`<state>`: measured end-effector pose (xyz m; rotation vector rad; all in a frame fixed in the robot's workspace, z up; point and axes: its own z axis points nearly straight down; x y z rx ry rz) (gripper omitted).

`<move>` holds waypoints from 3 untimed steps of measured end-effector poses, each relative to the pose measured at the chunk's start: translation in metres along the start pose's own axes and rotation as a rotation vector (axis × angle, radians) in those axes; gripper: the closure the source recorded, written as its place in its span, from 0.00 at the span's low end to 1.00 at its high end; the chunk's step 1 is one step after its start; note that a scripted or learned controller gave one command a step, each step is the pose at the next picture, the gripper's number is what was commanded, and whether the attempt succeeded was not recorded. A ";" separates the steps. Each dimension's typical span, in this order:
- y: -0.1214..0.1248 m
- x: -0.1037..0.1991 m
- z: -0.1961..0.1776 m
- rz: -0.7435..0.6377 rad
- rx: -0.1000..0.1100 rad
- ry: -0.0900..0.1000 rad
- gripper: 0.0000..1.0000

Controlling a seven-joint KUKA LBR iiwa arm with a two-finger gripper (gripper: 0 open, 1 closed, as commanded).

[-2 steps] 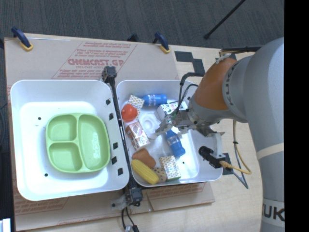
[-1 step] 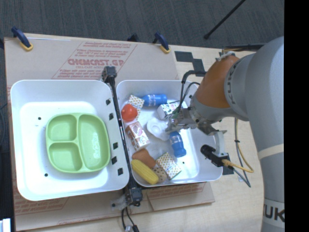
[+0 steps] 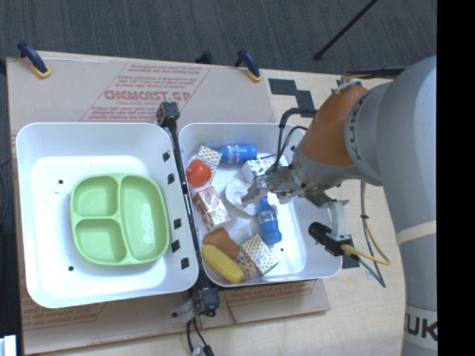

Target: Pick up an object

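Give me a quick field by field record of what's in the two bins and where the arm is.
left bin: green divided plate
right bin: blue bottle, second blue bottle, red ball, yellow corn, small printed packets
arm: reaches over the right bin
end effector: low among the items, beside the blue bottle
grasp: cannot tell

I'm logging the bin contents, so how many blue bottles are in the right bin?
2. One blue bottle lies near the right bin's far wall; the other blue bottle lies mid-bin just below the gripper. The arm may hide more.
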<state>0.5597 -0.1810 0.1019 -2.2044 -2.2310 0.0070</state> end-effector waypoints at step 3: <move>0.001 0.029 -0.112 0.006 -0.008 0.000 1.00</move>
